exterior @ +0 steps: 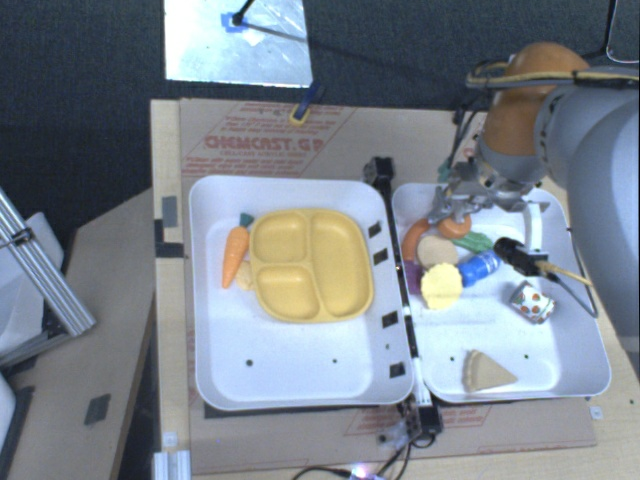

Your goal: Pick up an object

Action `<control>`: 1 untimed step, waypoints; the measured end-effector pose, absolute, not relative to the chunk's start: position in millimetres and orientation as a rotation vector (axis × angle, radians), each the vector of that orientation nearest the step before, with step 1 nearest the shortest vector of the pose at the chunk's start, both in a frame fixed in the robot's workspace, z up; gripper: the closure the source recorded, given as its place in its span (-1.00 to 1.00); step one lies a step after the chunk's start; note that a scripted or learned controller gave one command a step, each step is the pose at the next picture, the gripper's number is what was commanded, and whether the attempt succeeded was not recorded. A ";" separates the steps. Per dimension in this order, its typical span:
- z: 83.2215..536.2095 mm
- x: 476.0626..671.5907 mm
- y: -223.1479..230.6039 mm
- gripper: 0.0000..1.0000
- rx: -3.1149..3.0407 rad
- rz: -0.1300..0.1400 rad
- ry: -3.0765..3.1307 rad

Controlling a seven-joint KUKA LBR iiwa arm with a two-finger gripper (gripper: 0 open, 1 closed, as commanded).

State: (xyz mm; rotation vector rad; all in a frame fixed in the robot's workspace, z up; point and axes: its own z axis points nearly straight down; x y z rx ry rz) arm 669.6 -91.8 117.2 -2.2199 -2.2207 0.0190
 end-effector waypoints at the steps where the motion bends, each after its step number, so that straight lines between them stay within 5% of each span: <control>1: 162.5 665.7 -92.7 1.00 -2.223 -0.006 -2.225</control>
